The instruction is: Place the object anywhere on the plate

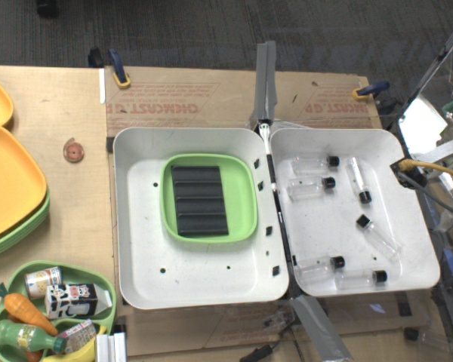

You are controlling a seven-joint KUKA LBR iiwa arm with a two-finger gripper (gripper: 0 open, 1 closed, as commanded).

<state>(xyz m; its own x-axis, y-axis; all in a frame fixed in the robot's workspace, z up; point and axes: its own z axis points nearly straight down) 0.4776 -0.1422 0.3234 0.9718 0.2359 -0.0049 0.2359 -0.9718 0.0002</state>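
A green square plate lies in the left white bin, a little above its middle. A black ridged block made of several parallel bars rests flat on the plate, inside its rim. In the right white bin several clear tubes with black caps lie scattered: one near the top, one standing lengthwise right of it, one at the right, and others along the bottom edge.
Stacked orange plates sit on the wooden bench at the far left. Below them a green bowl holds toy food and cans. Clamps pin the cardboard behind the bins. Cables and white hardware crowd the right edge.
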